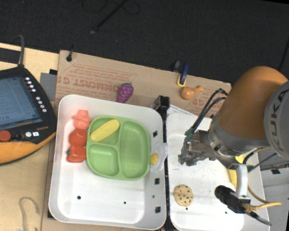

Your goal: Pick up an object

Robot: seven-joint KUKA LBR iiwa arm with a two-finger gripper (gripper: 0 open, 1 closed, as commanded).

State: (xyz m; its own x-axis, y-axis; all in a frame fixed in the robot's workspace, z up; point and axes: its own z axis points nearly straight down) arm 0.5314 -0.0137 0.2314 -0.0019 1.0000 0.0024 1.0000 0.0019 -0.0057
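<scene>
White right bin (257, 225) holds cookie (183, 194) below fingers (187, 157), their state unclear.

Green plate (126, 161), yellow corn (104, 129), speckled tan cookie (183, 194).

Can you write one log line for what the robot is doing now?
claw: over right bin | holding: nothing seen | cookie: in right bin | corn: on green plate

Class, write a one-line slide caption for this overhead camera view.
KUKA arm's gripper hovers over the right bin above a cookie; green tray with corn sits left.
</scene>
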